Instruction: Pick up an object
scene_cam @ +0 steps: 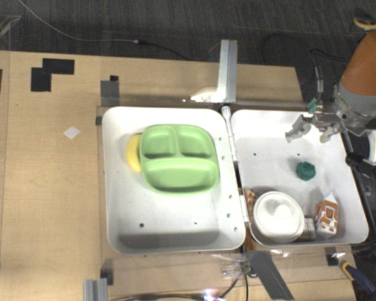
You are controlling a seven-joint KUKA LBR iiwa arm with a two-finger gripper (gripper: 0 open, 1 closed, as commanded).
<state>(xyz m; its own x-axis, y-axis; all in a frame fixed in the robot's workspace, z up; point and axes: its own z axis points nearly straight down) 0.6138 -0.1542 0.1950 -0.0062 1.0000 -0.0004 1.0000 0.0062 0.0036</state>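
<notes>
While the arm [366, 74] reached in from the right, its grey body and orange band sat above the far right corner of the right bin [269, 127], and the gripper [310, 129] hung over the upper right part of that bin's bare white floor. Its two fingers [296, 131] were spread apart with nothing between them, one pointing toward the bin's middle and the other nearer the right wall. Just below the gripper and apart from it, a small teal object [306, 170] lay on the bin floor, untouched. Nearer the front edge of the same bin, a round white bowl [278, 215] sat beside a small orange-and-white carton [327, 216] leaning in the right front corner; the print on the carton was too small to read. A sliver of a brown-and-white item [249, 199] showed at the bowl's left, against the divider. Across the divider, the left bin [163, 227] held a green sectioned plate [178, 157] with three compartments, lying flat in the upper middle. A yellow object [133, 153] peeked out from under the plate's left edge. Both bins rested on the wooden table [44, 187], which bore black tape marks [50, 73] near its far left corner.
</notes>
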